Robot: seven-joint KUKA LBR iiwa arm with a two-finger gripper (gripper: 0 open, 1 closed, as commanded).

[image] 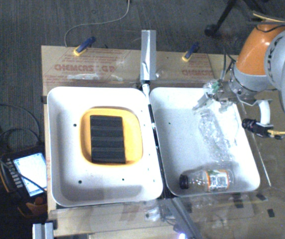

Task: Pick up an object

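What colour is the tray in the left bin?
Yellow tray holding a black ribbed insert; camera view.

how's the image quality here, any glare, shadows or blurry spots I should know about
Camera view: even overhead light, soft overall focus. The white right bin is bright, so the crumpled clear plastic wrap blends into it. The clear bottle with orange label stays readable. The yellow tray with black ridged insert contrasts strongly in the left bin. The gripper looks smeared against the plastic.

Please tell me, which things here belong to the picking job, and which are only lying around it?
For the job:
- gripper
- clear plastic bottle in the right bin
- capped bottle, same bin
- yellow and black block in the left bin

Lying about:
- two clamps
- tablet
- floor cables
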